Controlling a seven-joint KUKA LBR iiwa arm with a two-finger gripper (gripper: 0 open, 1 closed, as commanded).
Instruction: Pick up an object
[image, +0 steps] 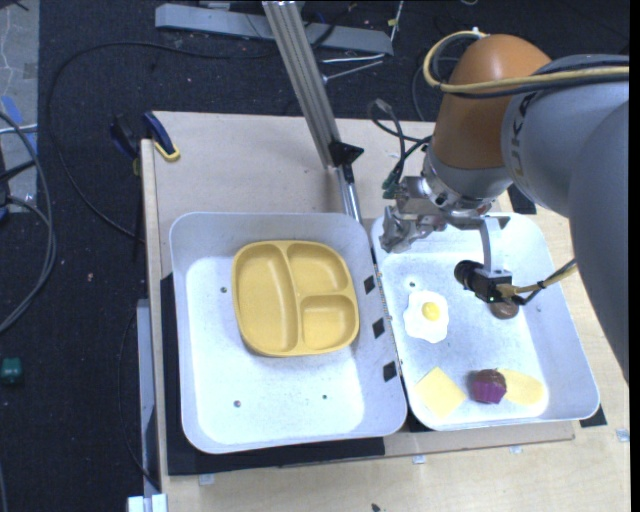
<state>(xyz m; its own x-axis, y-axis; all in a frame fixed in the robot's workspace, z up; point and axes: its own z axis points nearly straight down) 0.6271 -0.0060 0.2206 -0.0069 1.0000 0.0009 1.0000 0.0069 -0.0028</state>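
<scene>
Hanging over the far left corner of the right bin (545, 345), the gripper (400, 228) sits above and slightly left of the fried egg (427, 317), near it but apart from it; whether the gripper is open or closed cannot be told from this slant; the grey arm (565, 120) with its orange band comes in from above and right of the fried egg.

The fried egg lies flat on the floor of the right bin, close to that bin's left wall; below the egg, near it, lies a yellow square slice (440, 391); lower right of the egg sits a small purple lump (487, 386), touching a pale yellow oval piece (525, 388) on its far side.

Left of the fried egg, across the two adjoining rims, the left bin (205, 350) carries a yellow divided plate (295, 297) with three compartments, lying flat.

Both bins rest on the pale tabletop (230, 150); far up and left of the fried egg, at the tabletop's corner, sits a blue-and-yellow tool (160, 138); a slanted metal pole (308, 90) rises above and left of the egg, beyond the gripper.
</scene>
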